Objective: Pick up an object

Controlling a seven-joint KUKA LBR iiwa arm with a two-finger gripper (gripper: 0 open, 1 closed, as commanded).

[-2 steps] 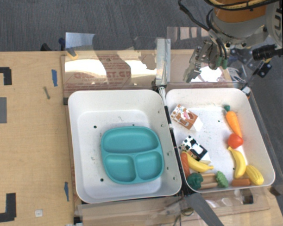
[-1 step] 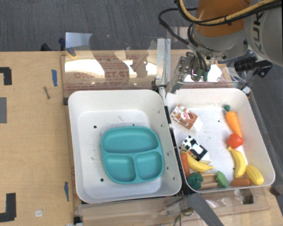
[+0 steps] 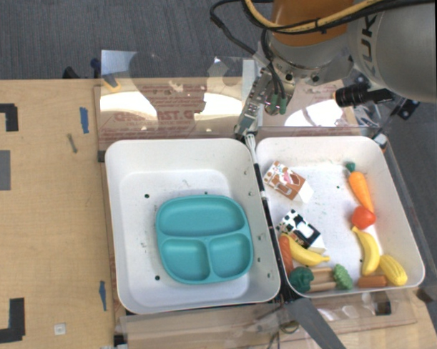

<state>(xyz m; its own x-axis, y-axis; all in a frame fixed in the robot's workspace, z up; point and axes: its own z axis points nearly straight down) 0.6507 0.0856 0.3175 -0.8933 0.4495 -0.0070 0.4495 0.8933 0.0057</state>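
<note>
Bins sit side by side on the bench: left bin [image 3: 127, 209] carries a teal divided tray [image 3: 203, 237] in the middle, with bare white floor along its far and left walls. Right bin [image 3: 325, 163] has open floor across its far and central part; the toys crowd the near and right walls. Arm [image 3: 320, 23] hangs over the far edge, above the seam between the bins. Gripper [image 3: 255, 108] is up there too, nothing between the fingers, though whether they're spread or closed I cannot tell. Carrot [image 3: 359, 189] lies by the right wall, long axis running far-to-near, green top pointing away. Banana [image 3: 368, 248] sits just below it, lengthwise the same way.
</note>
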